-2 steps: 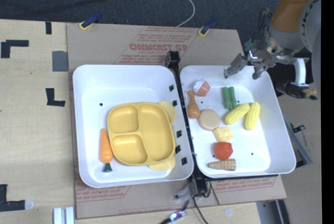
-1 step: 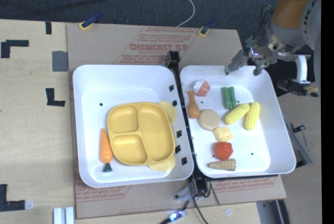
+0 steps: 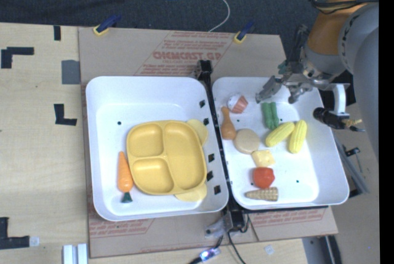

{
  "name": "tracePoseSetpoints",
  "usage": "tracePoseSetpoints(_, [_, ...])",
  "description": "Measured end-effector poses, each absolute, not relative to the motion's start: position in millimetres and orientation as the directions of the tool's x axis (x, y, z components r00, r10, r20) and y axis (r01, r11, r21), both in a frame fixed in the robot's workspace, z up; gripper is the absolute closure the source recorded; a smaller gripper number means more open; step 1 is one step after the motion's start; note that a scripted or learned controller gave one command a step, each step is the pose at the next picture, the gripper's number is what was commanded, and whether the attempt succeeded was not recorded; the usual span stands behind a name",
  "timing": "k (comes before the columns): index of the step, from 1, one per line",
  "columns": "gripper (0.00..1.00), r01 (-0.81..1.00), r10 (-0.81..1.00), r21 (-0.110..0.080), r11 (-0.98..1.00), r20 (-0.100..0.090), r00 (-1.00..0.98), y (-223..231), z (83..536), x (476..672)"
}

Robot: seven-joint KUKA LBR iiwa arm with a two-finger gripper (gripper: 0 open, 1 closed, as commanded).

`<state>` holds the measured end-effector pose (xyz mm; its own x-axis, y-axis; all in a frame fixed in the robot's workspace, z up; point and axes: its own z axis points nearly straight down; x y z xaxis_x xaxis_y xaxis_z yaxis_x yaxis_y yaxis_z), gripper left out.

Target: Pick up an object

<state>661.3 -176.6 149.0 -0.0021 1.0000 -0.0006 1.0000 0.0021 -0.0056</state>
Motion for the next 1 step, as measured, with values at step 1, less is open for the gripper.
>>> tracePoseSetpoints(1, [0.0,1.0,1.0,-0.007,0.003,0.0,-0.003,-171.0,85.0,657.5])
